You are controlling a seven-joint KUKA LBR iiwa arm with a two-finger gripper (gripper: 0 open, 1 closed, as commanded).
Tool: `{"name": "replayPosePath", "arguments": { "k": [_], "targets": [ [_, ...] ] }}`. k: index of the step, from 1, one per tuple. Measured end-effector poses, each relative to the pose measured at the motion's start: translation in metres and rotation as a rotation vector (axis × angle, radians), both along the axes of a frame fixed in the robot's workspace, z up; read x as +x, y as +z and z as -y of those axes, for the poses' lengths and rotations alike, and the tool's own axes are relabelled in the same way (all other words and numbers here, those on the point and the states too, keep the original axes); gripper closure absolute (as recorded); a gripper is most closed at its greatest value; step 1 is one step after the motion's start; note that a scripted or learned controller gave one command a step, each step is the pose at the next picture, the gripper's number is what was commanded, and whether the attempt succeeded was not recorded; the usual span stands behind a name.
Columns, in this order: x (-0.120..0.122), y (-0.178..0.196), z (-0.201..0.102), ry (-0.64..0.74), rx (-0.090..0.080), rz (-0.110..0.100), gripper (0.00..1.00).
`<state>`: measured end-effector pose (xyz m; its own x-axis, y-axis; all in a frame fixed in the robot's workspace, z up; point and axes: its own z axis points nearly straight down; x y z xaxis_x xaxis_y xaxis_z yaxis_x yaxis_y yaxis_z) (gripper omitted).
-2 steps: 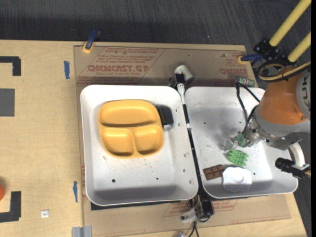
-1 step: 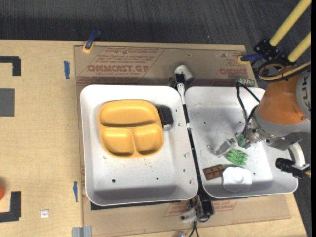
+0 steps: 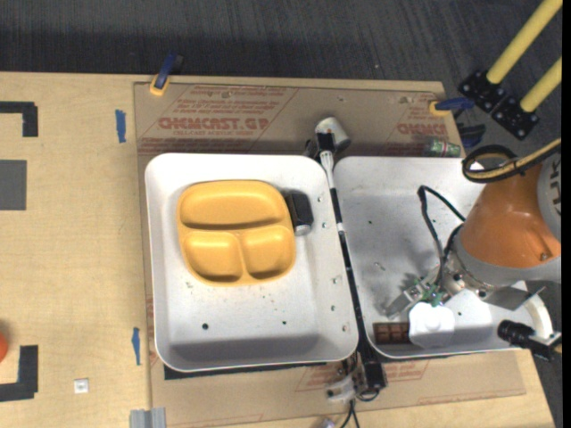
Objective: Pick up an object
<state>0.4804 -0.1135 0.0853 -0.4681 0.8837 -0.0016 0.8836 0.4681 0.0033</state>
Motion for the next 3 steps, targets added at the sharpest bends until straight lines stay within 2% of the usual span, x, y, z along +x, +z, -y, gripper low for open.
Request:
{"name": "replayPosePath", "arguments": {
  "k": [1,2,3],
  "targets": [
    [0.005,0.105,0.004,0.113,-0.001,-0.001,0.00],
    [-0.001,0.025,-0.007,0.172,0.000,-0.003,0.00],
    [0.000,0.068,0.039,0.257,-0.003,0.000,0.00]
  ]
}}
